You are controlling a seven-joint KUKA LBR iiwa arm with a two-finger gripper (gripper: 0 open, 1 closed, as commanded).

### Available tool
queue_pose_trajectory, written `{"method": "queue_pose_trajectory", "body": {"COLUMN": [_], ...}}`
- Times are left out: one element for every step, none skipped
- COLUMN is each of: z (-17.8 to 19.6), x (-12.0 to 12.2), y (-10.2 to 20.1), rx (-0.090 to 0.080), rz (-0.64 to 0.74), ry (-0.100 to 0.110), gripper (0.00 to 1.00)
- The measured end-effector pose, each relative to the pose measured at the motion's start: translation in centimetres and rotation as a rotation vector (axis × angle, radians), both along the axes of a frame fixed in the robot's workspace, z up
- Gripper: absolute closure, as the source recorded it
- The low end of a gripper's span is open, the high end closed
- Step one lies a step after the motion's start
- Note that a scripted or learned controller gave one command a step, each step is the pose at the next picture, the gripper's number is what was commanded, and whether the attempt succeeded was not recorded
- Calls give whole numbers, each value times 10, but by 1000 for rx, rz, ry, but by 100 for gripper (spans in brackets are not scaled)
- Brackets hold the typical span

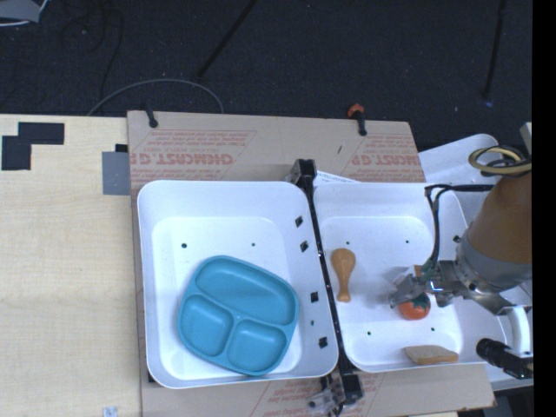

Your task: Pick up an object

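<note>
Low in the right bin (382,207), the gripper (415,295) is seen over a small orange-red object (414,309); whether the jaws are open or closed cannot be told.

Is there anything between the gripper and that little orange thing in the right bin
Nothing visible. The gripper is already low in the right bin, right over the orange object. The wooden piece lies off to one side and the tan block sits nearer the front wall.
</note>
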State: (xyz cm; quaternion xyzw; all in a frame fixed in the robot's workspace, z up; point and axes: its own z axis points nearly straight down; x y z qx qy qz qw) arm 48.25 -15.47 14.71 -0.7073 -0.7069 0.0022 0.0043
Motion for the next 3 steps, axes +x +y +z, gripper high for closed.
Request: {"method": "queue_pose_trajectory", "body": {"z": [-54,-41,14], "x": [-2,-1,-2], "y": [1,0,9], "rx": [1,0,-3], "rz": [0,-6,3], "ry": [0,-3,-11], "gripper": [0,100,100]}}
